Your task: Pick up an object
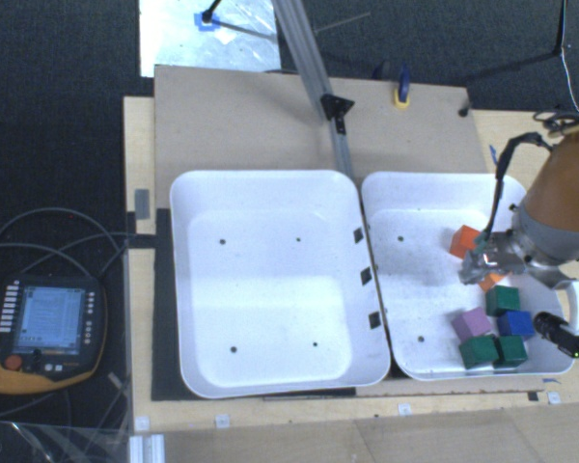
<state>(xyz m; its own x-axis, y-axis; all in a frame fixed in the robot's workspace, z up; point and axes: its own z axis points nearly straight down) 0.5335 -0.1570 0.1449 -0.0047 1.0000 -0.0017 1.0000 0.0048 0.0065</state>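
Observation:
In the right bin (405, 258) lie several small blocks. An orange block (464, 240) sits near the middle right, right beside my gripper (482, 263), which hangs low over the bin just below that block. A second orange piece (491, 281) peeks out under the gripper. Below it lie a green block (503, 299), a blue block (514, 323), a purple block (473, 323) and two dark green blocks (492, 352). The arm's orange band (565, 196) and grey wrist hide the bin's right side.
The left bin (270, 287) stands beside the right one, with black clips on the shared rim (365, 276). A slanted metal pole (309, 56) crosses the board behind the bins. A teach pendant (43, 331) lies on the floor at the left.

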